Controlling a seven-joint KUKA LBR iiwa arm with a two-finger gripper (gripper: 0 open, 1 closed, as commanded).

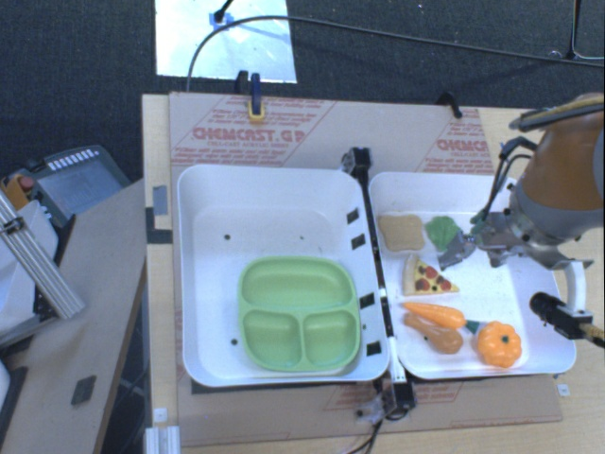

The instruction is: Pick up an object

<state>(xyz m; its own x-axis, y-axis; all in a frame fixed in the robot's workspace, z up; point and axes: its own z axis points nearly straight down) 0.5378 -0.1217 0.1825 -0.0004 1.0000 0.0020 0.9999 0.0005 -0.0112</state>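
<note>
While my end effector hovers low over the right bin (fingers unclear, I cannot tell their state), the pizza slice lies just below-left of it, tip pointing right.

Toast slice, green leafy piece, pizza wedge, carrot, potato, orange pumpkin, all in right bin
</note>
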